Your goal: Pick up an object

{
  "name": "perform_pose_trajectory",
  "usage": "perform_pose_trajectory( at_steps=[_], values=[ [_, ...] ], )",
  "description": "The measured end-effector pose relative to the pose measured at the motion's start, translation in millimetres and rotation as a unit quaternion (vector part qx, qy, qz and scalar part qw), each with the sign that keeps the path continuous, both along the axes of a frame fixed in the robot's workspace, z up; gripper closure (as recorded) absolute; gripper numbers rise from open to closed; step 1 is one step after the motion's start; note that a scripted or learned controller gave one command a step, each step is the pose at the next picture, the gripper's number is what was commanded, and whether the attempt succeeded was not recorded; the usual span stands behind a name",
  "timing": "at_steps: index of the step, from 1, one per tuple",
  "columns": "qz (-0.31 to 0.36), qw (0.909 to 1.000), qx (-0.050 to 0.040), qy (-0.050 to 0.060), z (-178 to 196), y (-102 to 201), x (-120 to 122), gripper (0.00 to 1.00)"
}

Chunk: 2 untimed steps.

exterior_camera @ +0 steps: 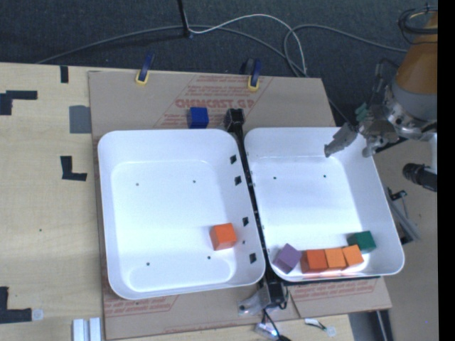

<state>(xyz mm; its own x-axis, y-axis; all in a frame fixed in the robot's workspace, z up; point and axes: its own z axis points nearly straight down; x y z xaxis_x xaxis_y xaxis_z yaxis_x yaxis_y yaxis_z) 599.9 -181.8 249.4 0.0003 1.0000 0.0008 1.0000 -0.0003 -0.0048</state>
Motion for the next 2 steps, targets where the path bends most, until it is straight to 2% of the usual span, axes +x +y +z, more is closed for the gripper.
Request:
perform_pose_trajectory(
  at_steps=[1, 2],
  values=[
    [0.000, 1.0000, -0.0004, -0.002, 2, 0, 1, 0.00],
    [0.001, 1.0000, 0.0000, 0.000, -41, 4, 2, 0.00]
  ],
)
